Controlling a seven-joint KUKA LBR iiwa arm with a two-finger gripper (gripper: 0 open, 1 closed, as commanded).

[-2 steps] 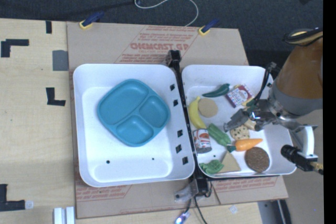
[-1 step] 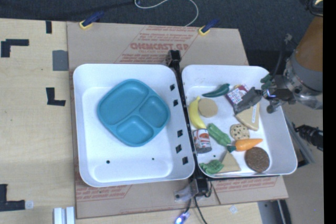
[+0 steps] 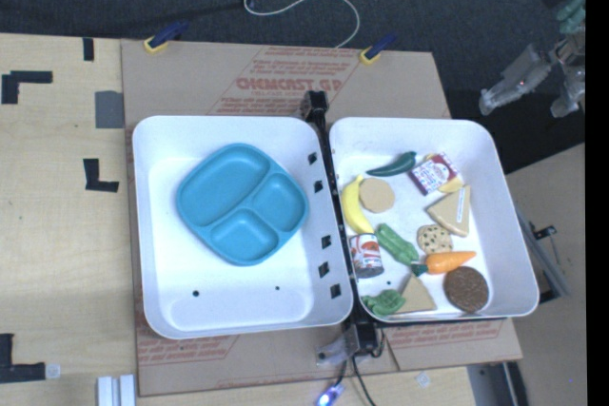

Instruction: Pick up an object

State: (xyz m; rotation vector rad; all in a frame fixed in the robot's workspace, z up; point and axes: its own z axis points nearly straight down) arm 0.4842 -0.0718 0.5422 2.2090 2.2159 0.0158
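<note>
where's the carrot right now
The carrot lies in the right bin, toward its near right side, between the cookie above and the brown round patty below.

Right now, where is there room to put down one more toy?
Left bin: bare floor along the near wall, below the blue tray, and a strip beside the divider. Right bin: crowded from the banana to the carrot; bare patches lie along the far wall.
</note>
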